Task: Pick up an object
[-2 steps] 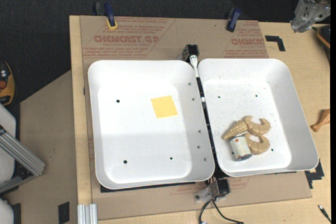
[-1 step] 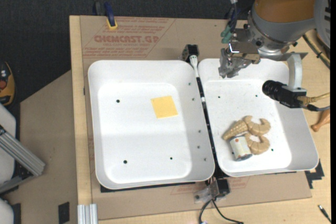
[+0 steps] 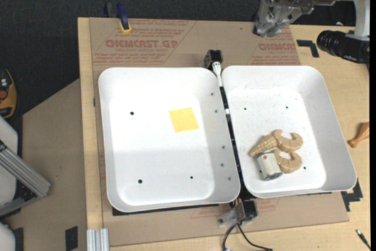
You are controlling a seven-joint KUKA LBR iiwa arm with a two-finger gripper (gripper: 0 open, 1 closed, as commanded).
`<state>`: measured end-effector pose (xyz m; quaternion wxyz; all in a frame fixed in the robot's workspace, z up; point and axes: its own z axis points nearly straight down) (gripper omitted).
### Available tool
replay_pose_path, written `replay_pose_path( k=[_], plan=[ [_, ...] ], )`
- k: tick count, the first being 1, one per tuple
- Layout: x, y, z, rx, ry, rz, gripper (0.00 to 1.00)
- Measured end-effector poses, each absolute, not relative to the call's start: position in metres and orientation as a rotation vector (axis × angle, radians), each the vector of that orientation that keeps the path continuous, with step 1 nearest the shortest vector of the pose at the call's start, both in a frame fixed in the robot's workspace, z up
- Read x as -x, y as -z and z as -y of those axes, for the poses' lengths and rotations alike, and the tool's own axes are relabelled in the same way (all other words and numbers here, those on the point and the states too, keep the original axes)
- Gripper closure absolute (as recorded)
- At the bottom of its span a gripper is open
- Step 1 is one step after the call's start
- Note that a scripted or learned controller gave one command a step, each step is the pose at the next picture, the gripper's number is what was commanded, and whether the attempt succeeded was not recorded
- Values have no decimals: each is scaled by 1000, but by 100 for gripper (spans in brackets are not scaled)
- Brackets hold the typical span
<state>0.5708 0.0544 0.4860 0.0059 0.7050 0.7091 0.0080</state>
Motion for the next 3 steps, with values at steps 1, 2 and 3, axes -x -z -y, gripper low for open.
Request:
replay_pose_path(
  k=[1,2,3],
  plan=[
    [-584,-317,-95,-2225,21,-2234,100],
    [-599,-263,-197,-2216,8,-2238,100],
    [-571,-313,-226,-2215,-8,-2227,100]
  ],
)
